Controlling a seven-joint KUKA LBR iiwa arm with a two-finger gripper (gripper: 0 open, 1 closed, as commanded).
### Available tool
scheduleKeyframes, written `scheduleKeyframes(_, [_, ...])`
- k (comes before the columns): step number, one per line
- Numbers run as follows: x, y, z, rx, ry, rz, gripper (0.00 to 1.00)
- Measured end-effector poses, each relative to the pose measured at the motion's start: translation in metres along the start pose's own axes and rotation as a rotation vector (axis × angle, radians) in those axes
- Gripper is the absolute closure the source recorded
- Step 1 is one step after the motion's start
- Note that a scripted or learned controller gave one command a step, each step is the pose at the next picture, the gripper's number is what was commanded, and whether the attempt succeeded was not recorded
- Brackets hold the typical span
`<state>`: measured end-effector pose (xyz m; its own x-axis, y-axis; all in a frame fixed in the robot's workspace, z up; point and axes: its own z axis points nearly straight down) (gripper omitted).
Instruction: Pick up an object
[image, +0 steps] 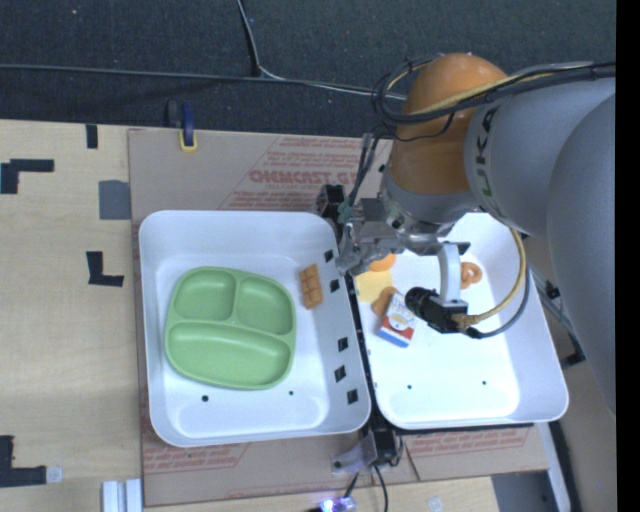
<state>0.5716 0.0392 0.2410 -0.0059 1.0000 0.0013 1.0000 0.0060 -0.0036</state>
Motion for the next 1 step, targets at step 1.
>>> scheduleKeyframes(1, [0.0491,-0.0200,-0.0006,0.000,0.000,-0.001,1.00])
